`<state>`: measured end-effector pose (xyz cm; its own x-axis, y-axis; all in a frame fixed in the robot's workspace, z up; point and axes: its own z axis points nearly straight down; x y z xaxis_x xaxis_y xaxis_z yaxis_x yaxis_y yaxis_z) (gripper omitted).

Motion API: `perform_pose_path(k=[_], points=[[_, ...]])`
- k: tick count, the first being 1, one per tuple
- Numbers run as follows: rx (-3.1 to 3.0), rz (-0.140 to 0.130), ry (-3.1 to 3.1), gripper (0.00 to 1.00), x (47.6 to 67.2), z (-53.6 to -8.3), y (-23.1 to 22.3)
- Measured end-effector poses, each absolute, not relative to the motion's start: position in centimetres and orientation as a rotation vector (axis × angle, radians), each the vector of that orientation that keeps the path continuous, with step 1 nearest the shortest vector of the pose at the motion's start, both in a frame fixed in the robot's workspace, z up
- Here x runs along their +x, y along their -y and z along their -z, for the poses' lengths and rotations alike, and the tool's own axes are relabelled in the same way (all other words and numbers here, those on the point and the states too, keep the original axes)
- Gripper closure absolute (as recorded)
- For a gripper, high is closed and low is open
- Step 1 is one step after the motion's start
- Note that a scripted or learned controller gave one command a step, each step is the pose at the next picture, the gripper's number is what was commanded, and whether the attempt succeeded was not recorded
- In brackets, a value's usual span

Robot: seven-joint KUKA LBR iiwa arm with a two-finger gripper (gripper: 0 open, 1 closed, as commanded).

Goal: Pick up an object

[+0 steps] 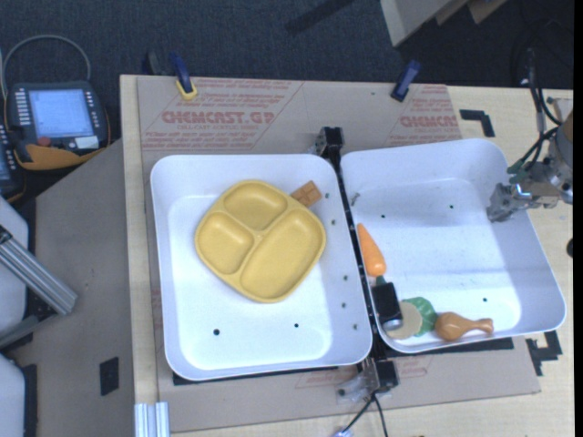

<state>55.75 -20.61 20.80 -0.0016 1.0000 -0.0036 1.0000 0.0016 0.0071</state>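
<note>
- While the claw (506,200) is hanging at the right bin's (437,167) far-right wall, I can't tell its state.
- Candidates are sitting along that bin's left and near edges: orange carrot (370,249), black block (386,303), green piece (421,311), tan drumstick (463,325).
- Carrot is looking light, stiff, slick plastic; I'm suggesting pinching mid-body, across its width.
- Yellow divided plate (260,240) is lying in the left bin (182,280); too wide.

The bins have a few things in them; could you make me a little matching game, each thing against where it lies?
Things:
1. yellow divided plate
2. carrot
3. drumstick toy
4. black block

Places:
A. right bin's near edge
B. middle of the left bin
C. along the divider, just in front of the carrot
D. right bin's left side, by the divider

Pairs: 1-B, 2-D, 3-A, 4-C
</note>
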Motion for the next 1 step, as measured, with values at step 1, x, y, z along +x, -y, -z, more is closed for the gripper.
perform_pose_path(k=[1], points=[[2.217, -0.002, -2.220, 1.00, 55.83, -22.29, 20.64]])
